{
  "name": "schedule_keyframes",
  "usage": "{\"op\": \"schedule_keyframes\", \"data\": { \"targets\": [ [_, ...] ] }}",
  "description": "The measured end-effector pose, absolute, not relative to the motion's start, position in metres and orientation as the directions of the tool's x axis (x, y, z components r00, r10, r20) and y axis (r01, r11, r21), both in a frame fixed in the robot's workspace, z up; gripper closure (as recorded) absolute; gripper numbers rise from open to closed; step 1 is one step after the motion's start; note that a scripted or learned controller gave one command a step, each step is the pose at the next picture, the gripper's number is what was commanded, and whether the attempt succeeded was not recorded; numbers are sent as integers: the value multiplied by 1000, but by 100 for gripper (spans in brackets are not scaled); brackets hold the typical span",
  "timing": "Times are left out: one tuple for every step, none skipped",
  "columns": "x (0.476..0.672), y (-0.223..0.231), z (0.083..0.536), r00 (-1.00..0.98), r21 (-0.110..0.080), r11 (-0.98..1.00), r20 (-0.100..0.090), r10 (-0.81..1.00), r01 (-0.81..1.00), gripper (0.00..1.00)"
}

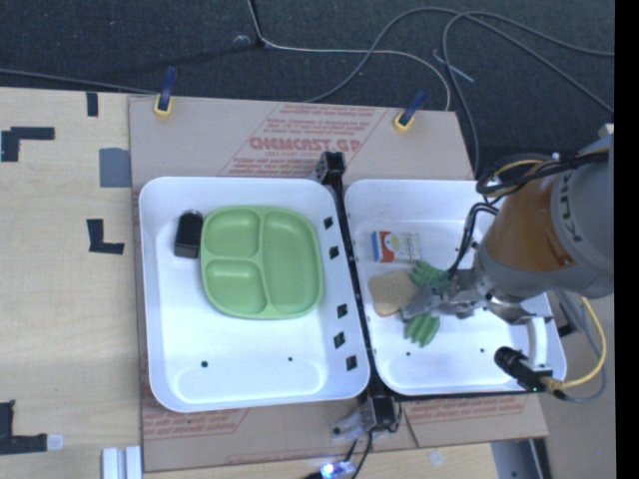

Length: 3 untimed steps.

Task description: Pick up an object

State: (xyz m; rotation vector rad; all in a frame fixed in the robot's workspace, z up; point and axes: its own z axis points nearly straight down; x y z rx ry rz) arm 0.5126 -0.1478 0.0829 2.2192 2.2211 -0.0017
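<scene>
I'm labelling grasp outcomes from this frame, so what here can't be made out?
- Tool, camera view: blurred among the green leafy toy; whether it grips anything cannot be told.
- Small white printed card: print too small to read.
- Flat tan piece: partly covered by the green toy, so its shape is unclear.
- Small black block beside the green divided plate: too dark to identify.

dark carpet floor [120, 18], loose cables [329, 53], pale wooden bench [60, 317].
</scene>
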Motion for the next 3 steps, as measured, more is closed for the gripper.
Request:
{"op": "schedule_keyframes", "data": {
  "targets": [
    [513, -148, 96, -1, 3, 1, -2, 1000, 1000, 100],
    [518, -150, 158, -1, 4, 1, -1, 1000, 1000, 100],
    [523, -147, 220, -2, 6, 2, -2, 1000, 1000, 100]
  ]
}}
